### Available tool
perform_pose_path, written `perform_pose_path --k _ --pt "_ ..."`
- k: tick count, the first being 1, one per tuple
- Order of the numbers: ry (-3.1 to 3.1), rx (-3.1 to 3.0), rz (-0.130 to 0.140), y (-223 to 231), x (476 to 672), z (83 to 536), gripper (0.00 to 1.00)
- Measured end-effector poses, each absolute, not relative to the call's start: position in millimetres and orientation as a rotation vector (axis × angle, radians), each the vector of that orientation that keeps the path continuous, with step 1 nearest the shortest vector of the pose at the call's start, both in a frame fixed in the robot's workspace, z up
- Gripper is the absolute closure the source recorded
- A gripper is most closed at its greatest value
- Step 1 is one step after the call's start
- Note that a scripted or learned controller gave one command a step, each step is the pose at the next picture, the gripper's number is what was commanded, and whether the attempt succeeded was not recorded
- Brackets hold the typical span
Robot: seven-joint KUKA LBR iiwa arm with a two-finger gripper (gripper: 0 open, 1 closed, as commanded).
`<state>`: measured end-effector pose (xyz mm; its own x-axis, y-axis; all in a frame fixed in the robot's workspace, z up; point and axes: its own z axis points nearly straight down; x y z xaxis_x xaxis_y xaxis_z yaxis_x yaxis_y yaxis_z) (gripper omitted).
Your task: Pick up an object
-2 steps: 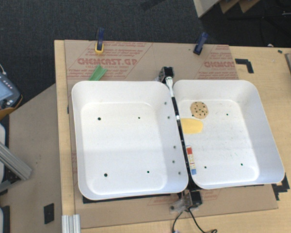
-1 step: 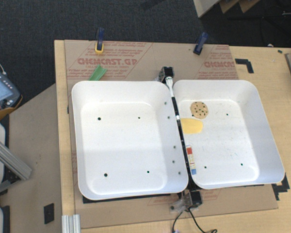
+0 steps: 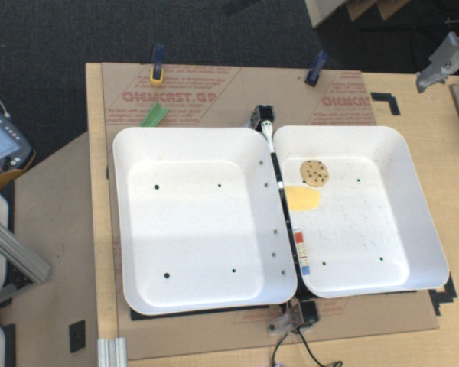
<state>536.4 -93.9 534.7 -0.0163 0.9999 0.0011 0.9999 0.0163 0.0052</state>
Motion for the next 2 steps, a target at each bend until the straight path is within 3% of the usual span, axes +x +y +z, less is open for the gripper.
perform_pose_path --k 1,2 --pt "2.237 2.206 0.007 21.3 574.7 534.1 0.0" --pt "2.23 2.212 0.006 97.6 632.1 533.3 0.0"
